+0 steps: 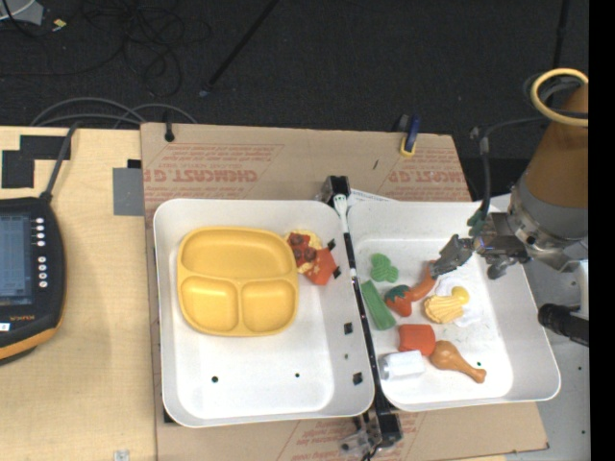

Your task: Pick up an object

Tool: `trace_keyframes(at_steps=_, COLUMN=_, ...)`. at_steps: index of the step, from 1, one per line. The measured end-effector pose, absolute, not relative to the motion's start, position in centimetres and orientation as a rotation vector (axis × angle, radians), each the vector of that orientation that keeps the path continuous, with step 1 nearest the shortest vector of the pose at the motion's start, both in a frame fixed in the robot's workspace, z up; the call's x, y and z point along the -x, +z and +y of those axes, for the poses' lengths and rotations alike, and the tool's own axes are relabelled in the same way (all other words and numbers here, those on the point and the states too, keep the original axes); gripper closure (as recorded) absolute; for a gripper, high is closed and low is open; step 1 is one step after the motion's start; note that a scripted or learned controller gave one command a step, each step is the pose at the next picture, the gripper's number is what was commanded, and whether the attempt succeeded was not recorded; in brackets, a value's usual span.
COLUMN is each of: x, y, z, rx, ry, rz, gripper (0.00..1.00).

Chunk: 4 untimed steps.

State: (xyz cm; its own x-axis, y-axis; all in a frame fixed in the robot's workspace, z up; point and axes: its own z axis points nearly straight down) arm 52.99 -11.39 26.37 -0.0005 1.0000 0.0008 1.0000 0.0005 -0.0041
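Bench is light wood with a brown cardboard sheet (288, 166) under two shallow white bins, dark floor and loose cables behind.

Right white bin (533, 377) holds the pickable clutter, all of it lying loose. Closest to me: a yellow ridged toy like a corn cob (446, 305), mid-bin. Just left of it an orange carrot-shaped toy (419, 289) lies at a slant, touching a red-and-green rounded piece (398, 302). A green lumpy toy (384, 268) sits above that. A long dark-green strip (377, 305) lies along the bin's left wall. Lower down: a red block (416, 336), a white rectangular block (402, 364) just below-left of it, and a brown drumstick-shaped toy (456, 359) to its right.

My gripper (459, 251) hangs over the right bin's upper middle, above and just right of the carrot, above the corn. Fingers look spread, nothing between them. Can't tell whether the tips touch anything.

Left white bin (183, 392): a yellow three-compartment plastic tray (237, 279), with a red and brown crumpled toy (309, 254) touching its upper-right corner.

Far left on the bench: a black-and-orange teach pendant (27, 275). A small blue clip (411, 133) sits at the cardboard's top edge.
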Motion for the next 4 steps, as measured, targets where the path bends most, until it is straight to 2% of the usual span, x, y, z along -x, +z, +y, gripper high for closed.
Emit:
trace_keyframes(at_steps=1, x=-47.2, y=16.8, z=-8.1, rx=2.21, ry=0.013, rz=-2.212, gripper=0.0)
trace_keyframes(at_steps=2, x=-47.6, y=18.3, z=-8.6, rx=2.225, ry=0.006, rz=-2.208, gripper=1.0)
trace_keyframes(at_steps=3, x=-47.7, y=29.5, z=-3.7, rx=2.217, ry=-0.009, rz=-2.231, gripper=1.0)
trace_keyframes(at_steps=4, x=-47.7, y=39.0, z=3.4, rx=2.215, ry=-0.008, rz=-2.232, gripper=1.0)
